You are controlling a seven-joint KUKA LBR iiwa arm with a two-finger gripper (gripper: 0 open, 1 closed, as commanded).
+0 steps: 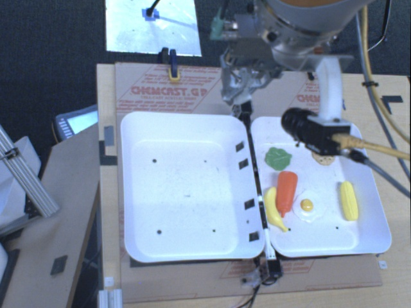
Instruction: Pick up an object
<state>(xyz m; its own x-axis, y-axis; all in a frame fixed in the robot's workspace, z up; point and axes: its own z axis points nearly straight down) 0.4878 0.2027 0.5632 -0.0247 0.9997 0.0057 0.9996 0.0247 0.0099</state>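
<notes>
While the big grey arm point(308, 18) hangs over the far side of the desk point(106, 108), its pincer point(241, 92) sits high above the far edge of the two white bins, right over the spot where they meet. I cannot tell if the pincer is open or closed, and nothing can be seen in it.

All the toy food lies in the right bin point(369, 236). A green leaf point(278, 158) lies near the far end. Just in front of it is an orange carrot point(286, 193), tilted a bit, and a yellow banana point(275, 210) lies touching the carrot's left side, close to the wall between the bins. A fried egg point(307, 207) rests just right of the carrot. A yellow corn cob point(349, 201) lies further right, apart from the egg. A small brown cookie point(324, 159) peeks out from under a black camera point(311, 132) that is held on a white post above the bin.

The left bin point(186, 191) is beside it, touching along the middle.
</notes>
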